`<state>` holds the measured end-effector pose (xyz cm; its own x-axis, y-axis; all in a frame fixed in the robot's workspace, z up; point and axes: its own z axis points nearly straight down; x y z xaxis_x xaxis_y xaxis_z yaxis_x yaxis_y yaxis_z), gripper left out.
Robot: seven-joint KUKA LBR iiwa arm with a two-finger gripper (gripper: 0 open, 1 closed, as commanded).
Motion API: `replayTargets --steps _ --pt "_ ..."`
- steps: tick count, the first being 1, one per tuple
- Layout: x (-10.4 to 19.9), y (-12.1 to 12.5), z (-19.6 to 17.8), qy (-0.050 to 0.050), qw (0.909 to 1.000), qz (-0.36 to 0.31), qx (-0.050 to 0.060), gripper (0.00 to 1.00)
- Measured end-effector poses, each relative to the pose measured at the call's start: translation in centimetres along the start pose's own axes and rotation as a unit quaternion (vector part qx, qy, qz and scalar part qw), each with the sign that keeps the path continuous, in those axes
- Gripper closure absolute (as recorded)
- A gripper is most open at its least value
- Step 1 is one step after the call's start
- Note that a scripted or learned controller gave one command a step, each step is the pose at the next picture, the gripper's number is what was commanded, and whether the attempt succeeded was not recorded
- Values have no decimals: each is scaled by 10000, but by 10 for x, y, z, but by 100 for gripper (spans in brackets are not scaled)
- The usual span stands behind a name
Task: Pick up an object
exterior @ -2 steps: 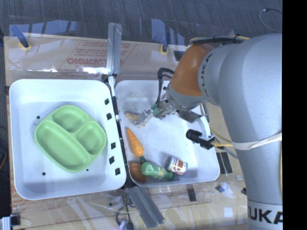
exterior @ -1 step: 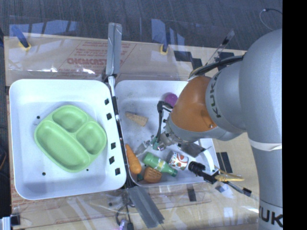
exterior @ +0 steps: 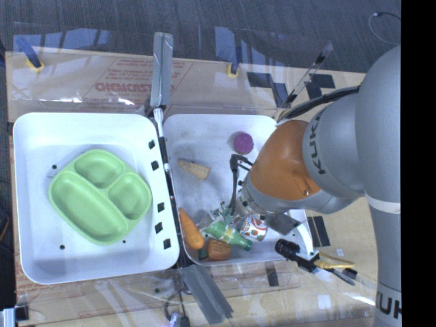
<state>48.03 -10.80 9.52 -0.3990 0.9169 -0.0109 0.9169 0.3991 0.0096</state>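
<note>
My gripper (exterior: 235,220) reaches down into the right bin (exterior: 204,131), low over a heap of small objects at its near edge. The heap holds a green bottle-like item (exterior: 228,234), an orange carrot (exterior: 191,231), a brown piece (exterior: 219,250) and a small white-and-red item (exterior: 256,229). Farther back in the same bin lie a tan wedge (exterior: 193,169) and a purple ball (exterior: 243,142). The orange wrist band (exterior: 286,162) hides much of the gripper.
The left bin (exterior: 34,251) holds a green divided plate (exterior: 100,194). A grey divider bar (exterior: 161,70) runs between the bins. The arm's grey body (exterior: 361,148) covers the right bin's right side.
</note>
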Motion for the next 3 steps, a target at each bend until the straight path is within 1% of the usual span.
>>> replayTargets --steps 1,2,3 --pt "1 0 -9 24 10000 -28 15 100" --pt "-36 71 -37 53 9939 1103 62 100" --pt "-33 99 -92 55 9938 1105 64 100"
